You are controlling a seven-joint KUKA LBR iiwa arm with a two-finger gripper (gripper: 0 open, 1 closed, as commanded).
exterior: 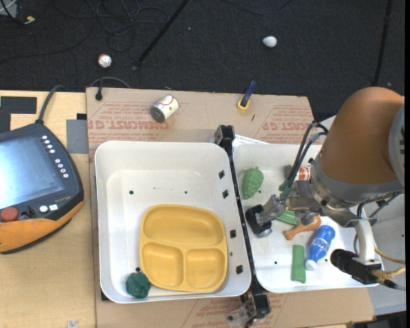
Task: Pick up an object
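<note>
Gripper (262,219) low in right bin (273,279), fingers apart w/ nothing between, beside green toy (253,180); bottle (319,244) nearby.

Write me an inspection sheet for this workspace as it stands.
Surface: two white bins, left bin and right bin, on cardboard.
Job's things: right bin holds green lump, orange piece, blue bottle, green stick.
Clutter: yellow tray and dark green ball in left bin; small can on cardboard.
Grippers: claw low in right bin, near its left wall; open or shut unclear.
Cables: black leads on the floor behind; cables along the arm.
Surroundings: pendant at left; two small balls on the floor.
</note>
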